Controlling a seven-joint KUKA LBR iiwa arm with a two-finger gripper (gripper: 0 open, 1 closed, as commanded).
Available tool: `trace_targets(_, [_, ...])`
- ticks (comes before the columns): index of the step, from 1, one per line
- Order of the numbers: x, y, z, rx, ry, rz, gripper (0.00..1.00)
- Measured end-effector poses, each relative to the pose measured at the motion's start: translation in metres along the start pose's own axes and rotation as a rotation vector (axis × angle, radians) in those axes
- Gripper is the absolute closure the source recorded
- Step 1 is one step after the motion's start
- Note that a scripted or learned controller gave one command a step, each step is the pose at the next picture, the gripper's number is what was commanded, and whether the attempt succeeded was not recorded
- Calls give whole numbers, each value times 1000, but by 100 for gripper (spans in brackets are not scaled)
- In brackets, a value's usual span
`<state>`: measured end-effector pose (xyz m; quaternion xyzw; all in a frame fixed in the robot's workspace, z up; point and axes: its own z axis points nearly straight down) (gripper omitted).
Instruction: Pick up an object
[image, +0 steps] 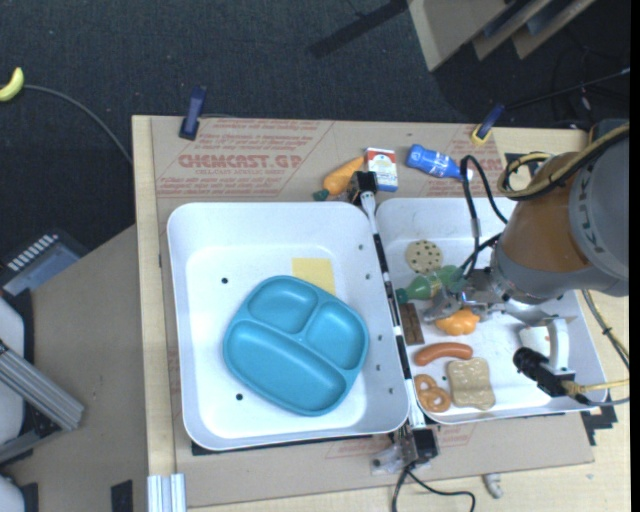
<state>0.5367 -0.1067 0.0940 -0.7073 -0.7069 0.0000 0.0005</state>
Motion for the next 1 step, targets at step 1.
trace_targets(1, [66,13,-91,-2,0,-3,100])
